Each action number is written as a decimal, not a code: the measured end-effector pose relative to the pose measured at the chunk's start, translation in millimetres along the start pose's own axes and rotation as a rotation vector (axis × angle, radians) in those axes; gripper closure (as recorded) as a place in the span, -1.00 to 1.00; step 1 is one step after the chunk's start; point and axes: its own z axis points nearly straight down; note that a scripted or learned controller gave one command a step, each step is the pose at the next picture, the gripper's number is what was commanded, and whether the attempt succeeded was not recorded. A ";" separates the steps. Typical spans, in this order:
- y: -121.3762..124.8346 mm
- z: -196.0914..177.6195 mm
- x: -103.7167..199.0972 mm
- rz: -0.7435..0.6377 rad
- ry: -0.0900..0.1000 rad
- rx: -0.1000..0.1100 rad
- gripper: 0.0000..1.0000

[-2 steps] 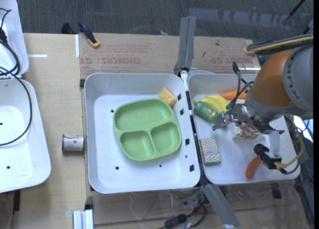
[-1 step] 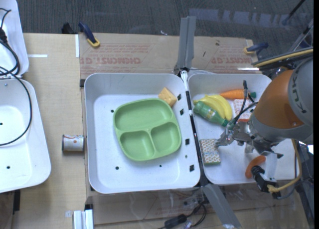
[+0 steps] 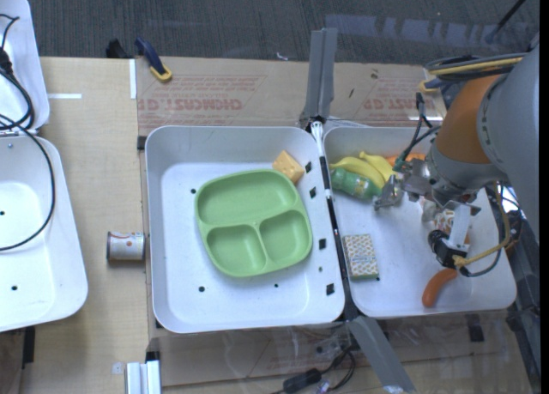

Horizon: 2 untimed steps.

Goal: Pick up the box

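Observation:
The box (image 3: 361,256) is small and flat with a speckled green-and-tan top. It lies against the left wall of the right bin (image 3: 403,298), near the front. My gripper (image 3: 389,196) hangs over the middle of that bin, just right of a green bottle (image 3: 355,181) and the bananas (image 3: 364,164). It is above and to the right of the box, well apart from it, and nothing shows in its grasp. The grey arm with its orange band (image 3: 467,122) reaches in from the right.
An orange carrot (image 3: 435,287) lies at the right bin's front right. The left bin (image 3: 171,281) holds a green divided plate (image 3: 253,221) and a yellow block (image 3: 289,166). A small can (image 3: 126,246) lies on the bench left of the bins.

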 end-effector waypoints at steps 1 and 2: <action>-0.3 -8.5 -0.1 -0.003 -0.002 0.002 1.00; -0.3 -8.3 0.0 -0.003 -0.002 0.002 -1.00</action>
